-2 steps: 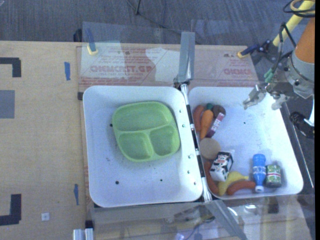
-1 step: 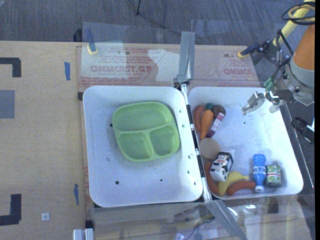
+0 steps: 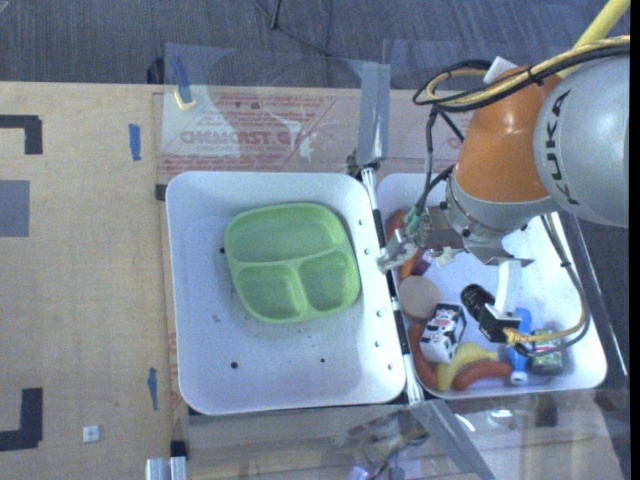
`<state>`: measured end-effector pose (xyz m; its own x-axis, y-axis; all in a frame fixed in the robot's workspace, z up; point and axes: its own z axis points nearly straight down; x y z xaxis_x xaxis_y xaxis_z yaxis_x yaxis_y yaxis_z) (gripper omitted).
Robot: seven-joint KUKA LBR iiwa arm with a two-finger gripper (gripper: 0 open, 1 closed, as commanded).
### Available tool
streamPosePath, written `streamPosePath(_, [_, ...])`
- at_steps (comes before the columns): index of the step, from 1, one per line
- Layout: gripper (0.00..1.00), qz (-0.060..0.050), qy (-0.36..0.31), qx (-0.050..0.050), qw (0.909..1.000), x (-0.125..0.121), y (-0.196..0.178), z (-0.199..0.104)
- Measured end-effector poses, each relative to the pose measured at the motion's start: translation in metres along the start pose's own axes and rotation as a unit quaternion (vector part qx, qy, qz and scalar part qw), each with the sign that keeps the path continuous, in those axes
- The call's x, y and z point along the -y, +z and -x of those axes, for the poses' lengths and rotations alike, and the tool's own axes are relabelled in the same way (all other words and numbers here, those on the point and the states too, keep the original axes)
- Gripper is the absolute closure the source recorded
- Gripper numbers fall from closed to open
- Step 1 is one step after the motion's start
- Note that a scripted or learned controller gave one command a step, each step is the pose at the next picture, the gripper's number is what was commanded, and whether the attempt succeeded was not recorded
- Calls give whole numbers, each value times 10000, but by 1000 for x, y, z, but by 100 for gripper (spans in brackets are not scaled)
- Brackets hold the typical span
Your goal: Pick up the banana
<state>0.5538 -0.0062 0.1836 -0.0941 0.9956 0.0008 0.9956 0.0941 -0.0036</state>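
**Visitor:** Have you got the banana (image 3: 467, 360)?

**Arm:** No. It lies in the right bin (image 3: 550, 278), at the near end, resting against a red-orange sausage-shaped thing (image 3: 490, 373) along the near wall. A small white and black toy (image 3: 440, 333) sits just to its left.

**Visitor:** And where is your pincer (image 3: 397, 255)?

**Arm:** At the left edge of the same bin, over the divider between the two bins and farther from the near wall than the fruit. It is apart from the banana, with a beige ball (image 3: 418, 296) and that toy lying between us.

**Visitor:** Is it open or closed?

**Arm:** From this slant I cannot tell; my own wrist covers most of it. I can only say that the banana is not in it, since the banana lies plainly on the bin floor.

**Visitor:** So how much is done?

**Arm:** As I judge it, only part of the approach. I am over the correct bin, not the left bin (image 3: 190, 268) with its green divided tray (image 3: 290, 263). The rest is not yet done: travel toward the near end, line up across the banana, descend, close and lift.

**Visitor:** Any trouble ahead?

**Arm:** Probably crowding. The banana has neighbours touching or just beside it, so I could catch the wrong thing.
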Motion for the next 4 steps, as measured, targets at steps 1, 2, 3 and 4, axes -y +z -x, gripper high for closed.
streamPosePath(1, [0,-7,-593,0,9982,53,0,-75])
streamPosePath(2, [0,12,-369,-14,9993,10,44,-99])
streamPosePath(3, [0,7,-1486,5,9889,32,16,-159])
streamPosePath(4, [0,108,-1401,-6,9901,1,81,-154])
